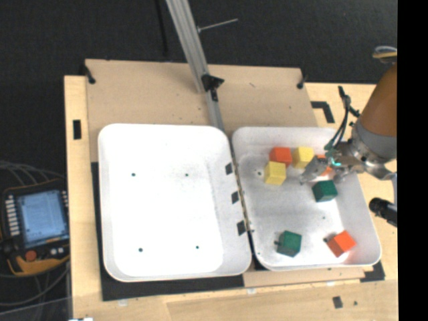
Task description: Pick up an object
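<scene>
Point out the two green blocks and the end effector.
Upper green block point(326, 191), camera view, top face.
Lower green block point(289, 243), camera view, top face.
End effector point(323, 171), camera view, between its fingertips.

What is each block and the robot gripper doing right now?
Orange block near the rim: resting in the right white bin.
Two yellow blocks: resting.
Green block: resting beside the gripper.
Green block in front: resting.
Orange corner block: tilted.
Gripper: low over the blocks.

Wooden bench point(154, 92) bears two white bins point(114, 179) side by side
</scene>
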You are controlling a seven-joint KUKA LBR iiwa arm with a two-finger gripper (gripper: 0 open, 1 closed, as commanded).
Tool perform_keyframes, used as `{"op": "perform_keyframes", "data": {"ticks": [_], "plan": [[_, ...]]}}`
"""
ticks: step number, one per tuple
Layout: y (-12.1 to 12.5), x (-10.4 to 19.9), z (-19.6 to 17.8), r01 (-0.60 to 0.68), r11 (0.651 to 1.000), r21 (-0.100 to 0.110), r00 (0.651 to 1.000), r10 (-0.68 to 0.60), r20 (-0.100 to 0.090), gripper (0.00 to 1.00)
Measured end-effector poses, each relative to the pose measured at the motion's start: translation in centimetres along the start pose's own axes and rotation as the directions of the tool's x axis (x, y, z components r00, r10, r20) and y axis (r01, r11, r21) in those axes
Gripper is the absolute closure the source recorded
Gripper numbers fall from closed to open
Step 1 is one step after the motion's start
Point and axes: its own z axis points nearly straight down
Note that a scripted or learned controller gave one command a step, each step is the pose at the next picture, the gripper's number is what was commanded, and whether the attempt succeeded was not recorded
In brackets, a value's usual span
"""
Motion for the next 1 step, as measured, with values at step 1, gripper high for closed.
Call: {"op": "perform_keyframes", "data": {"ticks": [1], "plan": [[0.09, -0.78, 4.43, -0.003, 1.000, 0.004, 1.000, 0.003, 0.001, 0.00]]}}
